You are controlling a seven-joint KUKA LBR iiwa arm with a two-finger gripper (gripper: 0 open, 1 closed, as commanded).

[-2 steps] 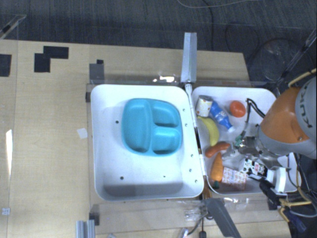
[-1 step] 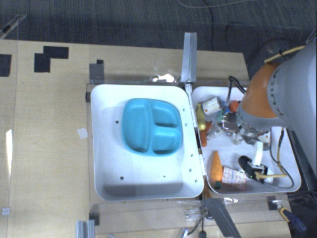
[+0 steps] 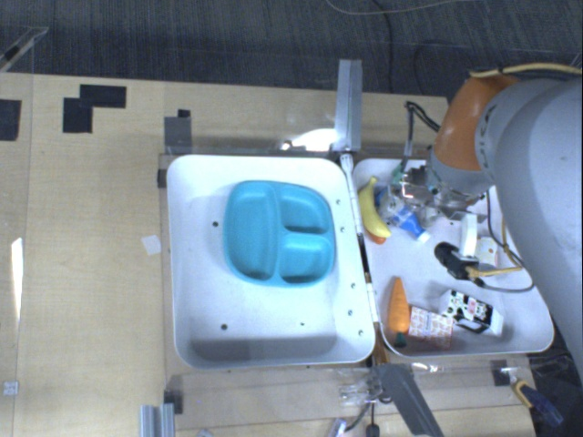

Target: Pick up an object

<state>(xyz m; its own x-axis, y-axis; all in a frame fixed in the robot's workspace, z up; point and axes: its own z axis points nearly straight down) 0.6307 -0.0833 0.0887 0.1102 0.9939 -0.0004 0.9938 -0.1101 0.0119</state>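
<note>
The grey arm with its orange band (image 3: 469,121) reaches into the right shallow white bin (image 3: 524,330); its tool (image 3: 412,194) sits low at the bin's far end, just beside a yellow banana (image 3: 372,212) and a small blue object (image 3: 412,226); whether it is open or closed cannot be told; an orange carrot (image 3: 398,306) lies nearer; a blue divided plastic tray (image 3: 278,232) rests in the left white bin (image 3: 196,244).
</note>
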